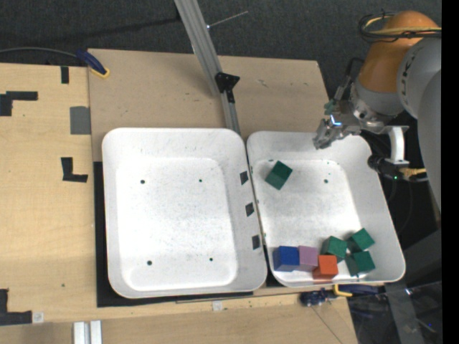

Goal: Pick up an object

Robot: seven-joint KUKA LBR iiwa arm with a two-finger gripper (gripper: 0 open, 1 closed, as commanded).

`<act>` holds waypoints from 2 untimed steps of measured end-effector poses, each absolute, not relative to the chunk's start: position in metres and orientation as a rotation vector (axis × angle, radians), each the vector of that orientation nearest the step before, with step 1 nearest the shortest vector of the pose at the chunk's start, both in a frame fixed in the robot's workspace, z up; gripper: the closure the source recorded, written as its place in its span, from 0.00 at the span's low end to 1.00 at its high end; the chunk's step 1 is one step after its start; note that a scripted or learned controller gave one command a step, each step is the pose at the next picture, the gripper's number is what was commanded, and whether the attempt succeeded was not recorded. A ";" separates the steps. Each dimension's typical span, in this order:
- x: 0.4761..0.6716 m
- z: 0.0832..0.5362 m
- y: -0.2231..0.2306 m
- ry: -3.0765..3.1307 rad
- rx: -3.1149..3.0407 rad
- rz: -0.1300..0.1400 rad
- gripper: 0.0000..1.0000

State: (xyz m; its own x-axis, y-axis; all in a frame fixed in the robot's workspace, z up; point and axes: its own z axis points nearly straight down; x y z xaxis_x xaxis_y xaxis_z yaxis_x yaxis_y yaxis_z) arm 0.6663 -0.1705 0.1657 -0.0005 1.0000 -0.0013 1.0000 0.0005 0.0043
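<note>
My gripper [320, 140] hangs over the far edge of the right bin [373, 199], near its back right corner, with nothing seen between its fingers. A green cube [278, 174] lies alone at the back left of that bin, to the left of and below the gripper. Along the bin's near edge sit a blue cube [287, 257], a purple cube [308, 256], an orange cube [327, 266] and three green blocks [349, 250] bunched together.
The left bin [115, 192] stands beside the right one, sharing a middle wall. A slanted metal bar [204, 45] runs from the top down to the bins' junction. The wooden bench [43, 192] extends left.
</note>
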 end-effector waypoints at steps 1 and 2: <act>0.666 0.230 -0.170 2.219 2.215 0.005 1.00; 0.666 0.233 -0.169 2.222 2.220 0.000 1.00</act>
State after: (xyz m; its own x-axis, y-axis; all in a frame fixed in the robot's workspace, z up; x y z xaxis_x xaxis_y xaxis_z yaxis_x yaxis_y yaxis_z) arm 0.6660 -0.1695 0.2327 -0.0011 1.0000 -0.0003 1.0000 0.0011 0.0004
